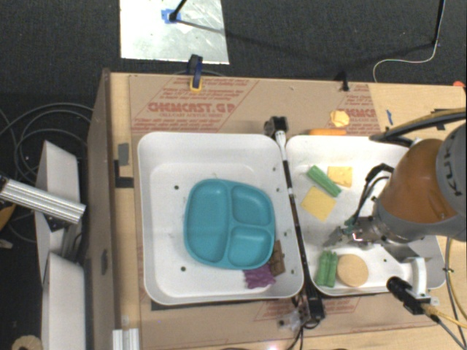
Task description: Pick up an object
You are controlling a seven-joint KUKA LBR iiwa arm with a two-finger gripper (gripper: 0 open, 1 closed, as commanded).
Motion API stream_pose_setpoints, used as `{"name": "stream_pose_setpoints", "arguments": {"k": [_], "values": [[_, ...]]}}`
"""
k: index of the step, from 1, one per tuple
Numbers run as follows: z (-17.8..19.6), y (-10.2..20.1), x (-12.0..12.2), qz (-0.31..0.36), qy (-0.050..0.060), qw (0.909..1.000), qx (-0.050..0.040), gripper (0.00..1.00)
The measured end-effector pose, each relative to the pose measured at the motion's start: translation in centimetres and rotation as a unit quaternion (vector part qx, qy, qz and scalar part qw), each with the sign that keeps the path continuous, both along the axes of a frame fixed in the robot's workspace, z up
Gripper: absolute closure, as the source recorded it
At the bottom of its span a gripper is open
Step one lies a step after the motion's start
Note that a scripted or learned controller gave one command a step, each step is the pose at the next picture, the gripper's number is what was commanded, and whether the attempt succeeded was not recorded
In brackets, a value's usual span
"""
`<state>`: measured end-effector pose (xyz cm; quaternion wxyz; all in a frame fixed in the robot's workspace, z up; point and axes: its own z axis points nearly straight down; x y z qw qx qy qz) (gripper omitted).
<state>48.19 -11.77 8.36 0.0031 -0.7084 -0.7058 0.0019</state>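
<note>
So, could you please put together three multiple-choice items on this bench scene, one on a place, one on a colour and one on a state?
1. Where does the divided plate lie?
A. In the left bin
B. In the right bin
C. On the cardboard behind the bins

2. What colour is the small crumpled thing at the plate's near edge?
A. Orange
B. Purple
C. White

3. How does the end effector stand?
A. Raised high above the left bin
B. Low over the right bin, near the round tan piece
C. Parked off the bench

Answers:
1. A, since the teal plate rests in the left bin.
2. B, since it reads purple against the white bin floor.
3. B, since the arm reaches into the right bin just above the round tan piece and the green piece.
</note>
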Motion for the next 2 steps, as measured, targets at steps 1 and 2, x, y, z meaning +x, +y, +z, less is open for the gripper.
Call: {"name": "stream_pose_setpoints", "arguments": {"k": [1, 2], "values": [[1.8, -3.8, 6.5, 0.004, -0.008, 1.0000, -0.0029, 0.00], [0.2, 1.4, 19.2, 0.008, -0.009, 0.9999, -0.0010, 0.00]]}}
